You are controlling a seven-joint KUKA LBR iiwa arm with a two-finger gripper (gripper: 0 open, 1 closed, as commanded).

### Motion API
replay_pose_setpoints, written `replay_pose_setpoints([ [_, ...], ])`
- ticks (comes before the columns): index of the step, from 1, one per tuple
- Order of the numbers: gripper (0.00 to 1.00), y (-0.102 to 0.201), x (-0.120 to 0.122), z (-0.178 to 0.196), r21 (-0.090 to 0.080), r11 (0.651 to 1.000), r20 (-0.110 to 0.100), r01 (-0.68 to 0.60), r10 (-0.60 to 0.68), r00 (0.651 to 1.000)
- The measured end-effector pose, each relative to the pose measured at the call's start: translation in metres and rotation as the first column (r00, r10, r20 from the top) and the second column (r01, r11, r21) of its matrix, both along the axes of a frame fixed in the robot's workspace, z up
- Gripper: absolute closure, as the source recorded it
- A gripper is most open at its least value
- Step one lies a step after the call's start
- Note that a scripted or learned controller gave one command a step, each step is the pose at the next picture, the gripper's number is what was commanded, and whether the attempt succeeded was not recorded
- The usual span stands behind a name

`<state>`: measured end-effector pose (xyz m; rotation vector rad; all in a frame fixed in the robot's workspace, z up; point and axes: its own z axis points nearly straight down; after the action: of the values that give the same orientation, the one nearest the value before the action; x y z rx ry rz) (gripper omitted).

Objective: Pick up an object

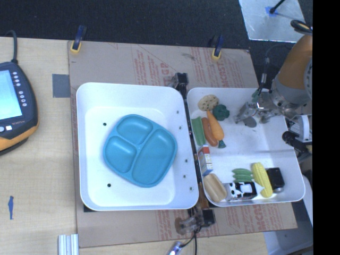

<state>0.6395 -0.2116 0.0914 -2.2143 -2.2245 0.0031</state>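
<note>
Over the right bin's bare far half, the end effector [254,112] hangs with nothing visibly held.

How wide it stands I cannot tell, since the metal parts blur together. The nearest candidates lie just to its left: a carrot [213,128], a green broccoli piece [220,111] and a cookie [207,102], crowded together with a green strip [197,130] beyond them against the right bin [276,142] wall. Well toward the near rim sit a corn cob [261,178] and a black block [275,177]. I judge the corn the cleaner target: approach from straight above, straddle its narrow width, and close only once low around it.
</note>
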Motion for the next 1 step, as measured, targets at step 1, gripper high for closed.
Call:
replay_pose_setpoints([
  [1, 0.00, 0.0001, 0.0170, 0.0010, 0.000, 1.000, 0.002, -0.001, 0.001, 1.000],
])
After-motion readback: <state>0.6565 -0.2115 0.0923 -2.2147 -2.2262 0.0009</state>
